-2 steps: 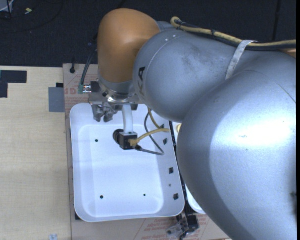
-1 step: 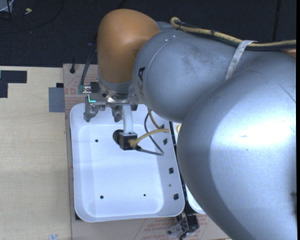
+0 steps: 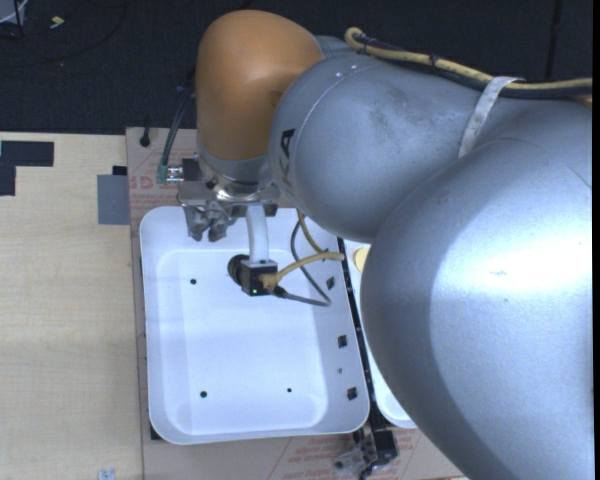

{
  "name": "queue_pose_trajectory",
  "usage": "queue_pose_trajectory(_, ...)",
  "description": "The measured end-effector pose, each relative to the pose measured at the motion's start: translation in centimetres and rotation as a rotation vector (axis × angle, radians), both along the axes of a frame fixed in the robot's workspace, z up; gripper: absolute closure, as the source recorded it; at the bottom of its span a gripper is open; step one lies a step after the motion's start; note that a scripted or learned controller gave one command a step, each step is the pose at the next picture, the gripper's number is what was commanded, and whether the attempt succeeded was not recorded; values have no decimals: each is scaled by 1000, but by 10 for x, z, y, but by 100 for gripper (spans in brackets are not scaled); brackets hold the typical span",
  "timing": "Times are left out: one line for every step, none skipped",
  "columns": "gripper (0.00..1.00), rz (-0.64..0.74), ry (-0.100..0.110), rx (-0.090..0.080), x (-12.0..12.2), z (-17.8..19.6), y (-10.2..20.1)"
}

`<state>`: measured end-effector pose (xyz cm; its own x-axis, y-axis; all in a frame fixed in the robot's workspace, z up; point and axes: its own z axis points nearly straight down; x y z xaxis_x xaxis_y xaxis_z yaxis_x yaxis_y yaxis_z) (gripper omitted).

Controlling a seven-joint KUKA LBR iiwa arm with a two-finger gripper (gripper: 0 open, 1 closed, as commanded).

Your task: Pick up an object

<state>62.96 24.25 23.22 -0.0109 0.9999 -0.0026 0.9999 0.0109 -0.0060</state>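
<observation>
Plainly, the arm (image 3: 460, 268) is the biggest thing here, a grey bulk reaching in from the view's right and ending in the orange band (image 3: 245, 78) directly above the gripper. Under it lies the bench (image 3: 60, 318), pale wood stretching away to the view's left of the gripper, with black patches (image 3: 20, 163) and a grey square (image 3: 110, 198) on that side. The left bin (image 3: 152, 368), shallow and white, sits below the gripper and runs from it toward the near edge of the view. The right bin (image 3: 387, 411) is on the gripper's other side, toward the view's right, and the arm covers nearly all of it. The gripper (image 3: 208, 230) hangs over the left bin's far left corner, close above the rim there. Whether it is spread or pressed together cannot be told from this angle. A pale yellow sliver (image 3: 361, 258) peeks out in the right bin at the arm's edge, well to the view's right of the gripper and apart from it; what it is cannot be told. Smallest are the dark dots (image 3: 204, 394) on the left bin's floor, nearer the viewer than the gripper.
</observation>
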Motion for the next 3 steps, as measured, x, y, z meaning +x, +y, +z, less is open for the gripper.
queue_pose_trajectory(0, 1, 1, -1, 0, -1, 1)
queue_pose_trajectory(100, 6, 2, -1, 0, 9, 1)
queue_pose_trajectory(0, 8, 3, -2, -1, 9, 2)
